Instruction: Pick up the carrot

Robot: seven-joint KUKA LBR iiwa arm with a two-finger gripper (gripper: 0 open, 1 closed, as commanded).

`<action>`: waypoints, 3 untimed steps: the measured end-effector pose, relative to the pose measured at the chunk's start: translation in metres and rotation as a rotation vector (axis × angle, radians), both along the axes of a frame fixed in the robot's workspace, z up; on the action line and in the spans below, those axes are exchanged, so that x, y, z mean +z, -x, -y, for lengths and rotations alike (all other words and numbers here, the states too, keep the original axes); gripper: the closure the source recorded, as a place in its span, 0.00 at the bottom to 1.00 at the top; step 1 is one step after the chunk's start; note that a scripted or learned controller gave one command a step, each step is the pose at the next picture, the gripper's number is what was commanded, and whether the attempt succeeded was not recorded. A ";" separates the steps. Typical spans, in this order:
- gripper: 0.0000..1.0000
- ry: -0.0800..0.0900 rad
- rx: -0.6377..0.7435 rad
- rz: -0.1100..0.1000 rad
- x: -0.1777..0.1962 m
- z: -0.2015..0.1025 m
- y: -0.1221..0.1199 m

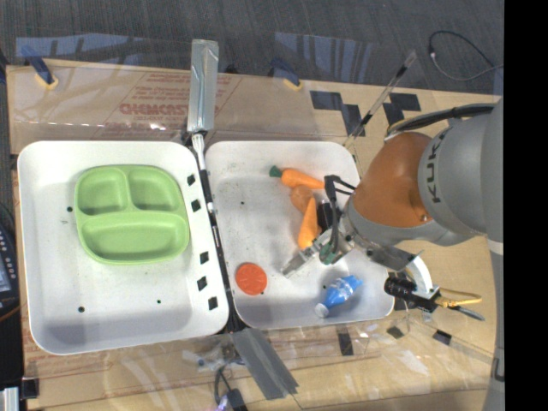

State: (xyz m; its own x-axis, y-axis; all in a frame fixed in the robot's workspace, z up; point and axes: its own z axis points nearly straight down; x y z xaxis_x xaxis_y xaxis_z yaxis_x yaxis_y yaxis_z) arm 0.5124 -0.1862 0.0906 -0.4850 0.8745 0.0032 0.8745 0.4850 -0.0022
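Note:
The carrot [300,179], orange with a green stem end, lies in the upper middle of the right bin [257,157]. Just below it sits a second orange piece [307,221], long and slanted, whose lower end reaches the gripper. My gripper [313,255] hangs low over the right bin's middle right, below the carrot and touching or just beside the long orange piece. The wrist covers the bin's right side. I see nothing clearly lifted off the floor.
An orange-red disc [251,278] lies at the right bin's lower left. A blue and white bottle [340,294] lies near its front edge, under the gripper. The left bin [43,229] holds a green divided plate [131,212].

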 end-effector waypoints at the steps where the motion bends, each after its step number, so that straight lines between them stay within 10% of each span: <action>1: 0.00 0.001 -0.367 0.003 0.000 -0.005 0.034; 2: 0.00 0.001 -0.259 0.001 -0.001 -0.004 -0.071; 3: 0.00 0.000 -0.174 -0.009 0.016 0.003 -0.089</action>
